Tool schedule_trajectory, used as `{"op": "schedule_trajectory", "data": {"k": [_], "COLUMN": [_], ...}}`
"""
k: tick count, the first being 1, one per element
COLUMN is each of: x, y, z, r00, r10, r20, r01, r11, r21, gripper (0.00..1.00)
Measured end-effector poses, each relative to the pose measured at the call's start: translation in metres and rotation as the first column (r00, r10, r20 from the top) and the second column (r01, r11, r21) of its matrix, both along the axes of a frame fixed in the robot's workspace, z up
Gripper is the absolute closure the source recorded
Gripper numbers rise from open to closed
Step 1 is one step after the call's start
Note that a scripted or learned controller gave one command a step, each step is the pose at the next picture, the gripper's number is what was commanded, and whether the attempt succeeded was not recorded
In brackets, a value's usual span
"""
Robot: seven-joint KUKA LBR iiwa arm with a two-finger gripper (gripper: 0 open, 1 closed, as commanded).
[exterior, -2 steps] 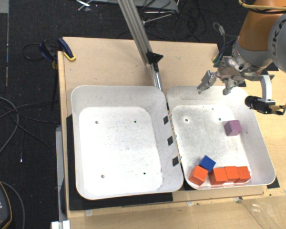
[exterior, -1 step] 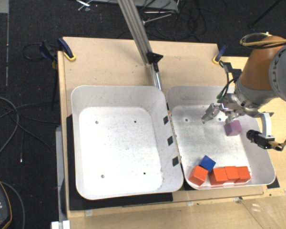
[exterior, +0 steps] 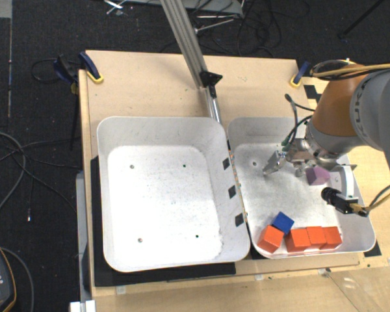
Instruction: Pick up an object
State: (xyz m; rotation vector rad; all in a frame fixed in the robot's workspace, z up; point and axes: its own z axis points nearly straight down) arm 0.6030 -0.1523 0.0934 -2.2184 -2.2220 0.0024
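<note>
My gripper (exterior: 272, 166) hangs low over the upper middle of the right bin (exterior: 260, 130), pointing left, with bare bin floor beneath its tip. A purple block (exterior: 319, 175) lies just right of it, partly covered by the wrist. Along the bin's front edge sit a blue block (exterior: 283, 222) and three orange blocks: one on the left (exterior: 270, 238), one in the middle (exterior: 300, 238) and one on the right (exterior: 327, 236). These are well below the gripper and apart from it.
The left bin (exterior: 110, 135) stands beside the right one, their rims touching. A slanted metal pole (exterior: 188, 41) comes down to the bins' shared back corner. The grey arm with its orange band (exterior: 335, 99) and cables covers the right bin's right side.
</note>
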Motion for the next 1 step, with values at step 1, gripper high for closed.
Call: {"op": "schedule_trajectory", "data": {"k": [1], "x": [0.0583], "y": [-0.0447], "z": [0.0125], "r00": [1.0], "r10": [0.0], "r20": [0.009], "r01": [0.0], "r11": [1.0], "r21": [-0.004], "gripper": [0.0]}}
